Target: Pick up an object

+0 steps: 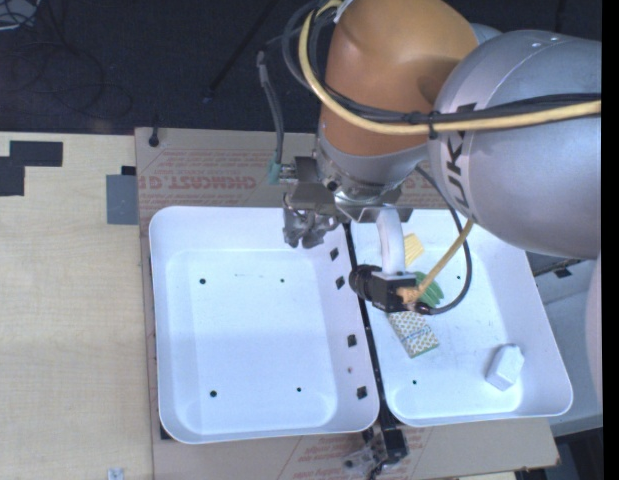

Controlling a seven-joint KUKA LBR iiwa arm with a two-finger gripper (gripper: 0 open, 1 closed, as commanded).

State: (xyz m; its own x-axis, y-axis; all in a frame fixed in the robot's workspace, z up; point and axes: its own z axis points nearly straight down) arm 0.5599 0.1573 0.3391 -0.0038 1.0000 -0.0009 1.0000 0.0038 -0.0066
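My gripper (pixel 307 228) hangs over the far right corner of the left white bin (pixel 179 328), close to the divider between the bins. Nothing shows beneath it on the bin floor. In the right bin (pixel 544 388) a white and green patterned packet (pixel 415 337) lies near the middle-left. A small green thing (pixel 430 293) and a yellow piece (pixel 413 248) sit just behind the packet, partly hidden by the wrist. A white block (pixel 504 366) rests near the front right corner.
The large grey and orange arm (pixel 459 98) covers the back of the right bin. Both bins sit on a brown cardboard sheet (pixel 219 173) on a pale wooden bench (pixel 59 318). A row of black clips (pixel 351 340) runs along the divider.
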